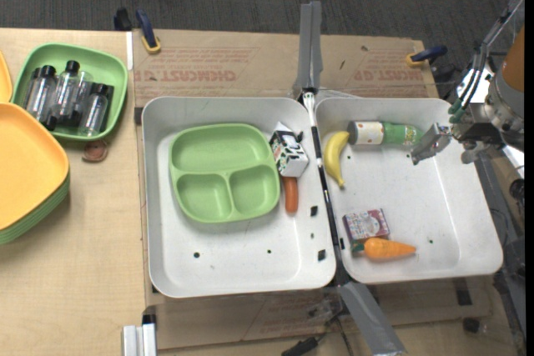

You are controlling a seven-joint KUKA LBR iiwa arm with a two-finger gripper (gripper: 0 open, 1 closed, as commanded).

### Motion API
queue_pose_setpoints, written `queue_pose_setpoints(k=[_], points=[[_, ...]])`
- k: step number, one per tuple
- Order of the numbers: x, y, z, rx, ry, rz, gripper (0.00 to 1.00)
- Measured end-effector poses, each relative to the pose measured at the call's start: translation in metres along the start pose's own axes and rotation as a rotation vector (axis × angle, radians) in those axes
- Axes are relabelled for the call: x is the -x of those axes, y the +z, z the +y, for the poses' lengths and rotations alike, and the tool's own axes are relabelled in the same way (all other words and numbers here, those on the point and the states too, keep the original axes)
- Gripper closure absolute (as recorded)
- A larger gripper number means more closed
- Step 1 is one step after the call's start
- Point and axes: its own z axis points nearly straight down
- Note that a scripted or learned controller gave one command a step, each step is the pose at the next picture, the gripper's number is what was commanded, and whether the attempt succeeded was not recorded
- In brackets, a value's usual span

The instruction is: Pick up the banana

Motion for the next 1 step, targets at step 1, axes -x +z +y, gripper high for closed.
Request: queue_pose_setpoints(k=[1], points=[[-0.0601,0.0642,-0.0392,-0.001,0.156,0.0,0.0]])
